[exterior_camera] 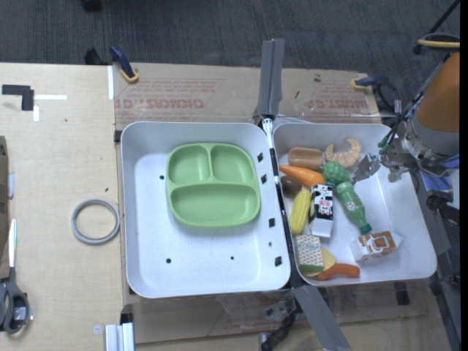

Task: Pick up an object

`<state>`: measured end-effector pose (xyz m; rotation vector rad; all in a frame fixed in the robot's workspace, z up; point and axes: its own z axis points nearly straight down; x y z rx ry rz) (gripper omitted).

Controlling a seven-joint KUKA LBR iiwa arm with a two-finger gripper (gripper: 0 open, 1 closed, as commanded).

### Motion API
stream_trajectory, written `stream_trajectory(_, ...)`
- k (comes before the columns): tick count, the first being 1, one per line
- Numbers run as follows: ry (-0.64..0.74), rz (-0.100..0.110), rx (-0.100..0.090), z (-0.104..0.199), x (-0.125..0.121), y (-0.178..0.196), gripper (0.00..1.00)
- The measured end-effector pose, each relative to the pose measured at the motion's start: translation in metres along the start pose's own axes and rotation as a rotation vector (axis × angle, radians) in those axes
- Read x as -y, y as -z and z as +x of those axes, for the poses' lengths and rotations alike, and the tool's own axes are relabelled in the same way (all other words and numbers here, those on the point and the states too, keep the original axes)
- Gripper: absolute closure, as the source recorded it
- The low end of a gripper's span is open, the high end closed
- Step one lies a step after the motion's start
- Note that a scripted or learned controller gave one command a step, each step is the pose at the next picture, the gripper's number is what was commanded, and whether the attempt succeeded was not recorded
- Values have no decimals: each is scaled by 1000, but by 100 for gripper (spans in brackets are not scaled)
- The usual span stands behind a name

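The right bin holds several toy foods: a brown bun, a croissant, a carrot, broccoli, a green bottle, a corn cob, a cow-print milk carton, a small juice carton and a cracker box. My gripper hangs over that bin's upper right, just right of the broccoli and the croissant. It stands open, and nothing lies between its fingers. The arm's orange band is above it.
The left bin carries a green divided plate. A metal post rises behind the seam between the bins. On the bench to the left lie a tape ring and scissors.
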<state>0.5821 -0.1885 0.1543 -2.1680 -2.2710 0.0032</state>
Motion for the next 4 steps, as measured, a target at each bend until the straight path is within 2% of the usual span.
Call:
stream_trajectory(1, -62, -3, 0, 36, 19, -53, 0)
stream_trajectory(2, -62, -3, 1, 36, 19, -53, 0)
stream_trajectory(3, -64, -3, 1, 35, 19, -45, 100)
stream_trajectory(4, -130, -1, 1, 90, 14, 48, 100)
